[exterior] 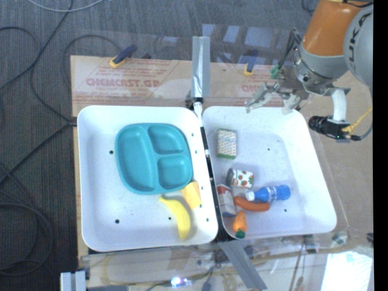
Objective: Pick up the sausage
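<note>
Jaws spread and gripping nothing, I am hovering while the sausage (pixel 253 205) is lying crosswise well below them, toward the near rim

lab | robot arm (pixel 339 23) | taped cardboard bench (pixel 133 83) | loose floor cables (pixel 36 77)

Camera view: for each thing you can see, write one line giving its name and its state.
Tool: open, above the right bin's far edge, holding nothing.
Sausage: lying flat in the right bin.
Bottle: on its side, beside the sausage.
Carrot: lying near the front wall.
Blue plate: flat in the left bin.
Banana: lying beside the plate.
</note>
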Available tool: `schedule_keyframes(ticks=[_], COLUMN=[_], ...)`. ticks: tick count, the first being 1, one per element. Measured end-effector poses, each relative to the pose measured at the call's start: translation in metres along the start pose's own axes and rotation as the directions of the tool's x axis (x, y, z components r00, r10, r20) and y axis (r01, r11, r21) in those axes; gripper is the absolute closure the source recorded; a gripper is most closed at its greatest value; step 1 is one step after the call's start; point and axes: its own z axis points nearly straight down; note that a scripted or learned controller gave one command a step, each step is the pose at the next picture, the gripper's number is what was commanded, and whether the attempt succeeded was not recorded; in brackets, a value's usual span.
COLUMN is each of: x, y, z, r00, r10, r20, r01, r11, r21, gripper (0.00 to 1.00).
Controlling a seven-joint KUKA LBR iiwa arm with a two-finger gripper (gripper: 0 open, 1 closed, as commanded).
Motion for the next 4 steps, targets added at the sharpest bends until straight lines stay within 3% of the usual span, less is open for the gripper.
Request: schedule_keyframes(ticks=[1,2,3,4], x=[0.019,-0.041,-0.025,-0.015], y=[-0.139,-0.124,-0.150,-0.154], z=[0.086,0.047,0.158,0.178], r00=[0.984,0.992,1.000,1.000], r10=[0.176,0.124,0.012,-0.016], r20=[0.000,0.000,-0.001,0.006], r01=[-0.176,-0.124,-0.012,0.016], r11=[0.984,0.992,1.000,1.000], r21=[0.003,-0.001,-0.001,-0.012], gripper=[0.00,0.00,0.00,0.00])
